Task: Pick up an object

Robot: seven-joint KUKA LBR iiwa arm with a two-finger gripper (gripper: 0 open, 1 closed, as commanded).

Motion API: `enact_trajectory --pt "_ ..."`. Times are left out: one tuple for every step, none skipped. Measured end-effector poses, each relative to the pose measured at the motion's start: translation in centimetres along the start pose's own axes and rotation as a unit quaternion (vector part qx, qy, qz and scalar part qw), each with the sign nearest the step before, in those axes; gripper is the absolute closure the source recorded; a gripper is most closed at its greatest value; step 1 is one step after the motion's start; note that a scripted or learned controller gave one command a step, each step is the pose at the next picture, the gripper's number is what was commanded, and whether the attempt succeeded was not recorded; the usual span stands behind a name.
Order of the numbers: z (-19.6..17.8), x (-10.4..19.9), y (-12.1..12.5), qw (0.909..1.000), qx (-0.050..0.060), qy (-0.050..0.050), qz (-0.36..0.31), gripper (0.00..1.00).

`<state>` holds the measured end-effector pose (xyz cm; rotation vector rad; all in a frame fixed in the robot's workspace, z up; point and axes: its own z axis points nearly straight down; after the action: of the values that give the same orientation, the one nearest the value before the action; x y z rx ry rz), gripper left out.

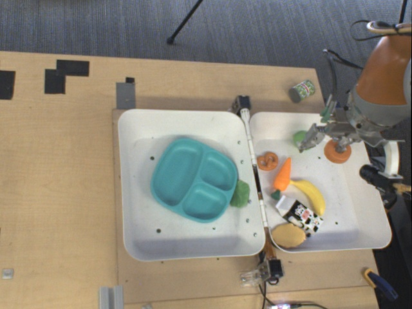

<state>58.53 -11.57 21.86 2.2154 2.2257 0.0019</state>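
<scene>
**Gripper poised over the right bin's far side, small items just beneath**

Camera view: the arm (385,76) reaches in from the right, and its gripper (325,137) hangs over the far part of the right bin (360,227). Whether anything is between the jaws, or how far apart they stand, I cannot tell; the metal parts are too small and cluttered here.

The task names no particular object, so the nearest candidates matter most. A small green piece (299,136) lies just left of the gripper, and an orange disc (337,151) sits just below and right of it; both are round, with no long axis to line up on. Further toward the near side lie a carrot (282,174), long axis running roughly near-to-far, and a banana (310,195), curving on a diagonal. My judgement is that the coming move turns on a short drop onto the green piece or the disc, not a reach to the near cluster.

In that cluster sit an orange round piece (267,161), a black-and-white patterned item (302,215) and a tan bun-like thing (288,235).

The left bin (138,237) bears a teal divided tray (195,179) with a green lump (241,194) touching its right edge.

A small can (302,90) lies on the bench beyond the bins; its label is too small to read.
</scene>
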Motion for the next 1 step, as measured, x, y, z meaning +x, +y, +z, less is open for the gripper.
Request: enact_trajectory --pt "11.7 2.73 -0.1 1.0 -0.001 0.0 -0.001 0.0"
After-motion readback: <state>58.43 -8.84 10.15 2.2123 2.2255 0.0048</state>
